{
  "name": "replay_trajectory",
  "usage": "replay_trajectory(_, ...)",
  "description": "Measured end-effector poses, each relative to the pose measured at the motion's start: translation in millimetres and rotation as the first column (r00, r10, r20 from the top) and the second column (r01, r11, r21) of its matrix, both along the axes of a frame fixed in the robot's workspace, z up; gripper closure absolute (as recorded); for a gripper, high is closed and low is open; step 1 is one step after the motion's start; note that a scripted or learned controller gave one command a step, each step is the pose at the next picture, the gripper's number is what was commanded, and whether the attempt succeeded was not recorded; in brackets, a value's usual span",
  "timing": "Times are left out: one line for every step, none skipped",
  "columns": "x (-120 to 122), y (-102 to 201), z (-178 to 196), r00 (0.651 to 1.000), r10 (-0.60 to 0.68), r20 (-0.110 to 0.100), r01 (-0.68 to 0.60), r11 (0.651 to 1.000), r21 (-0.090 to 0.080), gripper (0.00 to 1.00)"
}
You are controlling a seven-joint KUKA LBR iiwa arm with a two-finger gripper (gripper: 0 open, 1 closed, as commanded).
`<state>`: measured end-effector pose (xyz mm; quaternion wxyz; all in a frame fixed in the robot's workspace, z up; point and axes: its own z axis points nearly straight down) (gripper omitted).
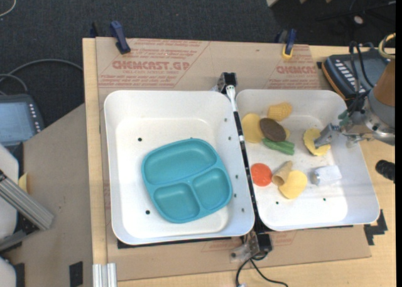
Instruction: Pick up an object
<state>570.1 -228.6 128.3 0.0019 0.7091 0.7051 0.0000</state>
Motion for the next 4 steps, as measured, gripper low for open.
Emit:
replay_trajectory(43.2, 13.6, -45.0, 1.0, 0.013, -0.003, -0.013, 1.0, 0.017, 0.0)
replay_trajectory(94.3, 61.8, -44.1, 1.0, 0.016, -0.023, -0.016, 1.0, 0.002, 0.0)
replay_trajectory(14.6, 36.1, -43.4, 1.0, 0.001, -0.007, -0.001, 1.0, 0.002, 0.0)
replay_trajectory(-31.2, 106.2, 43.5, 1.0, 0.011, 0.0, -0.011, 1.0, 0.006, 0.0)
